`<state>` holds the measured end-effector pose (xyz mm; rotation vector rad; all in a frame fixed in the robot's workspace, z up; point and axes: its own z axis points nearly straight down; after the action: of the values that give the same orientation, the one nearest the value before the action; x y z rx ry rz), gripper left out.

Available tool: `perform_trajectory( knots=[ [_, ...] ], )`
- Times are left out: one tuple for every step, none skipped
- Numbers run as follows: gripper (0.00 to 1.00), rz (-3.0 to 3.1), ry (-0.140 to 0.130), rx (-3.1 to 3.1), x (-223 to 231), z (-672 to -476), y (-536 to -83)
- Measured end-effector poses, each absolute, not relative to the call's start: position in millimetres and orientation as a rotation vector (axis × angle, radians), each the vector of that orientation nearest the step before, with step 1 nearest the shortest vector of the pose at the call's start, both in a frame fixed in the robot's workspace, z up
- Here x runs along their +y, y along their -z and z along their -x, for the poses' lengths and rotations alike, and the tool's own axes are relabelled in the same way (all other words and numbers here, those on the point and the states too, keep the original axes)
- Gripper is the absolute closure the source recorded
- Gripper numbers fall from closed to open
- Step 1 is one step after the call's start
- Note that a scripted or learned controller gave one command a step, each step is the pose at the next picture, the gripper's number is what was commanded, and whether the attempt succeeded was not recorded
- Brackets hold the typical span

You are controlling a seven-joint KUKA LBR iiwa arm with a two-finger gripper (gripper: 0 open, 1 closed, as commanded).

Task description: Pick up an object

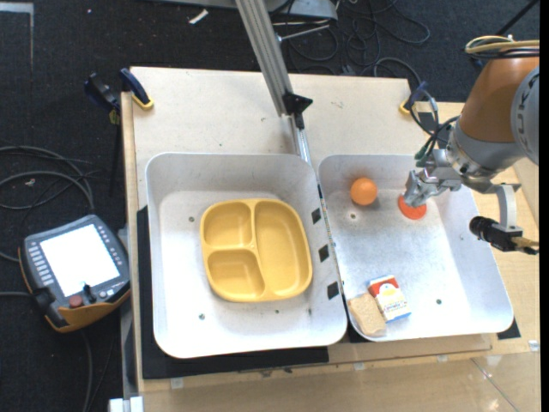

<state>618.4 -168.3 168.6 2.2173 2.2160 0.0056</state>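
Note:
In the right bin an orange ball lies near the back. To its right sits a small red object, partly covered by my gripper, which hangs right over it and touches or nearly touches it. A red, white and yellow box lies near the bin's front, with a tan sponge-like block against its left side. The arm comes in from the right, its orange band above the wrist.
The left bin holds a yellow divided plate. A metal pole slants up from the divider between the bins. Clamps sit at the bench's back corners, and a teach pendant lies on the floor at the left.

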Motion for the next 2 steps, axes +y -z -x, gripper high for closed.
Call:
perform_trajectory(
  knots=[
    [1.00,-2.214,-0.006,2.220,-164,-619.8,-213],
    [1.00,-2.213,-0.006,2.220,-164,-621.3,-264]
  ],
)
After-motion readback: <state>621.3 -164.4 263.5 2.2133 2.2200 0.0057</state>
